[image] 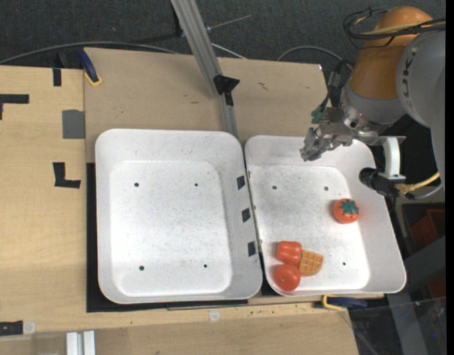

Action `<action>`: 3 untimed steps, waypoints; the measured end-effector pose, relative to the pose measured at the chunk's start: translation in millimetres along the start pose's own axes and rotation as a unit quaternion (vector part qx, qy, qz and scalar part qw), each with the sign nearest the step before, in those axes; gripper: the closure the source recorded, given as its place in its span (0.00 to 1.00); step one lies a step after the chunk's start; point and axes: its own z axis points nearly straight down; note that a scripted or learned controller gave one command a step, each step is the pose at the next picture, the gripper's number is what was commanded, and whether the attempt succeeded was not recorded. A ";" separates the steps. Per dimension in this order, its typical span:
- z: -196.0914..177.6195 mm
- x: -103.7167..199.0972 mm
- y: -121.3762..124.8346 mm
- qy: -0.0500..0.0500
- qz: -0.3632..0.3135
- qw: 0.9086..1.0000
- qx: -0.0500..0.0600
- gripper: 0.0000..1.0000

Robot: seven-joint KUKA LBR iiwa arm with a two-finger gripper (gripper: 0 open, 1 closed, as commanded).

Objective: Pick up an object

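Four toys lie in the right bin (375,272): you'll find the tomato (345,211) nearest the gripper (313,152), which hovers over that bin's far edge, likely ready to descend.

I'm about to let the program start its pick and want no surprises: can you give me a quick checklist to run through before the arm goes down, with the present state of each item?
1. Gripper carries nothing: ok, nothing shows at its tip, which hovers over the far rim of the right bin.
2. Finger opening: cannot tell.
3. Targets inside the right bin: ok, the tomato sits alone near the right wall.
4. Isolated target: ok for the tomato; not ok for the red pepper, waffle piece and red ball, which are clustered and touching.
5. Gripper above a target: not ok, no object lies under it.
6. Clearance from walls: not ok for the red ball, close to the near-left corner.
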 end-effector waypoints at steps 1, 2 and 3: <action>2.4 45.7 -5.2 0.001 -0.002 1.000 0.002 1.00; -6.2 101.5 -11.3 0.001 -0.003 1.000 0.002 1.00; -15.5 152.3 -9.7 0.001 -0.003 1.000 0.002 1.00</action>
